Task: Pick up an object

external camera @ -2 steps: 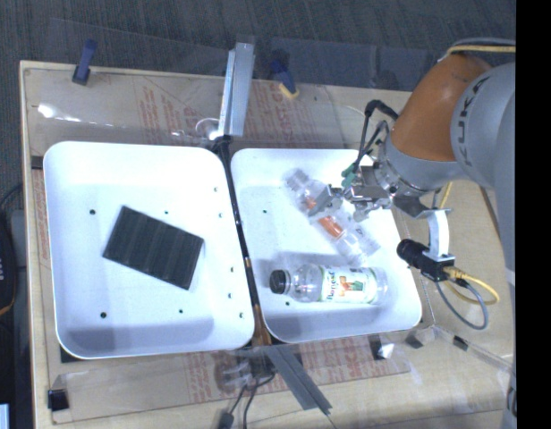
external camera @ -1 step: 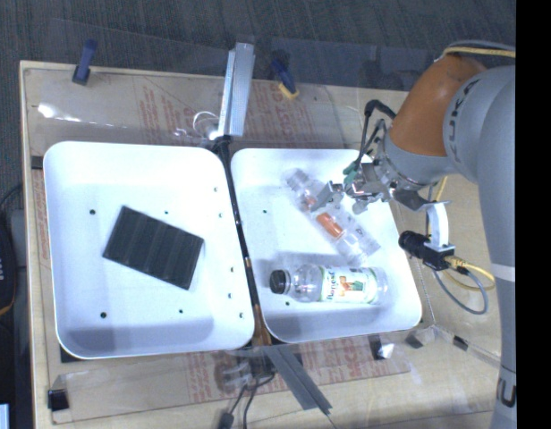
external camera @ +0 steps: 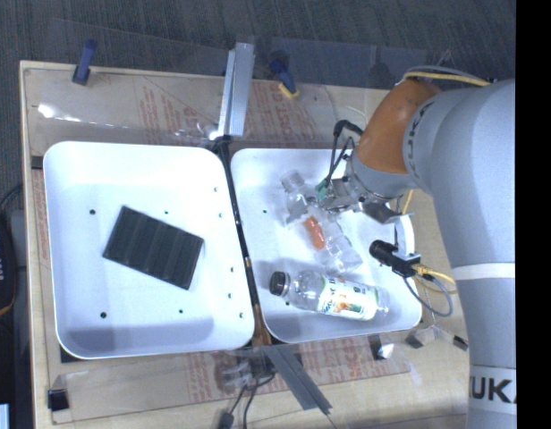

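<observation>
The right bin (external camera: 258,239) holds a clear plastic bottle (external camera: 334,296) lying on its side, with a black cap at its left end and a green and orange label. Above it lie a small orange piece (external camera: 315,231) and some crumpled clear plastic (external camera: 295,195). My gripper (external camera: 332,197) reaches down into the upper middle of this bin, right beside the clear plastic and just above the orange piece. The wrist hides what lies under it. A dark grey flat rectangular pad (external camera: 154,247) lies in the left bin (external camera: 70,177).
The grey arm with its orange band (external camera: 392,137) covers the right side of the right bin. A black cable end with an orange tip (external camera: 396,259) hangs by the bin's right wall. Blue clamps (external camera: 82,63) and a metal bar (external camera: 236,88) stand behind the bins.
</observation>
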Action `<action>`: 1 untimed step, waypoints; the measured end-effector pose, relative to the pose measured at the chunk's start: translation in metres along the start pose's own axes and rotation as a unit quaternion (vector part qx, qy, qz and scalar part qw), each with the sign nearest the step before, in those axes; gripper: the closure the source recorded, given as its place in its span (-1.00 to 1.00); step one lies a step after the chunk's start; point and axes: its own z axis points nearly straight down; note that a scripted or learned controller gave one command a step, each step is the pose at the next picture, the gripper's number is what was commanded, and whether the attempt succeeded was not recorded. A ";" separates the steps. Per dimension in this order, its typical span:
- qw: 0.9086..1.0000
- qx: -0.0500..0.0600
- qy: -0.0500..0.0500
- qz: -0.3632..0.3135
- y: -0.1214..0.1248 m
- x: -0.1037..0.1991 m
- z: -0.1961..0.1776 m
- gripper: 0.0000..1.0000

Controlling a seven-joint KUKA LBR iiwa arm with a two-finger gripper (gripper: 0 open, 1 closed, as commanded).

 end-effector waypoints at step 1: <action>1.000 0.000 0.000 -0.002 0.001 0.001 -0.010 1.00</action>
